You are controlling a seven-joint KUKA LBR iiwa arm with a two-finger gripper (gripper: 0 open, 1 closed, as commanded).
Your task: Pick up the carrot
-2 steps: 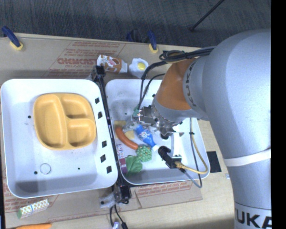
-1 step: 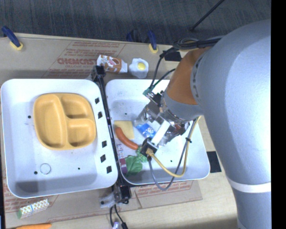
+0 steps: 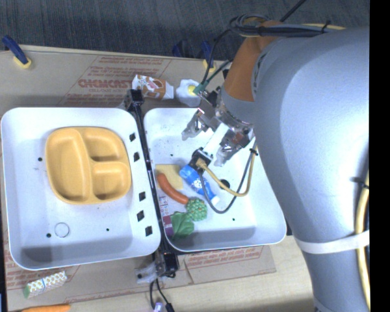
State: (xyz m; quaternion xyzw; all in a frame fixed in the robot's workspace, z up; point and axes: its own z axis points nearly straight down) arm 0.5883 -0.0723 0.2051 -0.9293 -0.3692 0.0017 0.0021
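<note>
Red print runs across the cardboard sheet [image 3: 110,70] under the bins, too blurred to read.

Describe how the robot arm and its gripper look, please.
The arm is bulky, rounded and grey, with an orange band above the wrist. The gripper is metallic with two fingers. A yellowish cable and thin black cables loop beside it.

The arm [image 3: 318,142] is a bulky, smooth-skinned body in pale grey, its casing rounded like a thick tube. Above the wrist sits an orange band [image 3: 242,67]. A thin white strap [image 3: 331,244] wraps the lower part of the grey casing. Black cables [image 3: 263,23] loop over the top of the orange section, and a yellowish cable [image 3: 247,174] curves out below the wrist beside a black one. The gripper [image 3: 210,133] is a metallic grey assembly with silver brackets and dark fittings.
</note>
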